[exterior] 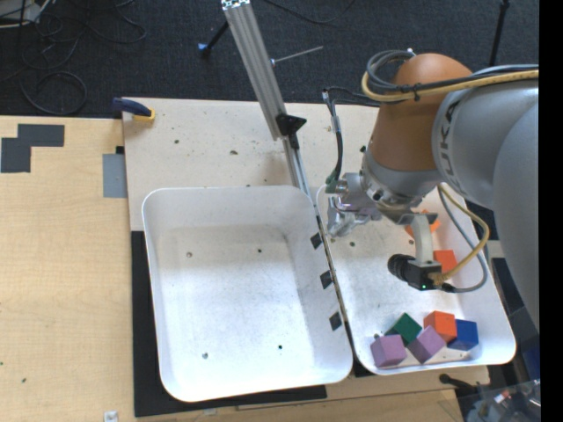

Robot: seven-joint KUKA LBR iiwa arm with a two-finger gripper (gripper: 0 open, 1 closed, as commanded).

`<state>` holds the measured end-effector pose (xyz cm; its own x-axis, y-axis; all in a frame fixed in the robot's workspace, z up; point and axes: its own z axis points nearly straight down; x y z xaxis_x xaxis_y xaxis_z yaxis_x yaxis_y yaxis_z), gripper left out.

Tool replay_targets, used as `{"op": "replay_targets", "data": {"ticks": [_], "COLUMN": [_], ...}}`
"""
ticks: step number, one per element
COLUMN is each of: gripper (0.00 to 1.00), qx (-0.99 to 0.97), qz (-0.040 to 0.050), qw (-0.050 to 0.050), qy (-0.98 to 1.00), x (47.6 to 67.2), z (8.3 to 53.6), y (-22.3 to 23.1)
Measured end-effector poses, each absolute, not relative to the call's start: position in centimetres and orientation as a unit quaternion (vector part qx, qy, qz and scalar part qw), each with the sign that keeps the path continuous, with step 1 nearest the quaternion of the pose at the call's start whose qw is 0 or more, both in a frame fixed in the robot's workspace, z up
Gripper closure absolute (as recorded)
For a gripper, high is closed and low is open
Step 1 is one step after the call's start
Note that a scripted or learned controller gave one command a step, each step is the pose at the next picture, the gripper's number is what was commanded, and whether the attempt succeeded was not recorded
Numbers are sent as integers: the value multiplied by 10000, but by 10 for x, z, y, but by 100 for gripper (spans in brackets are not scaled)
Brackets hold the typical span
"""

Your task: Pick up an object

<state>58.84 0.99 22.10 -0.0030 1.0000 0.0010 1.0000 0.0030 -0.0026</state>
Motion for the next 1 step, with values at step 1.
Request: {"op": "replay_targets", "data": {"ticks": [1], "gripper": [100], "qx": [-7058], "qz": [3], "qw": [4], "qy": [-7084], "x": [603], "z": [230], "y": [57]}}
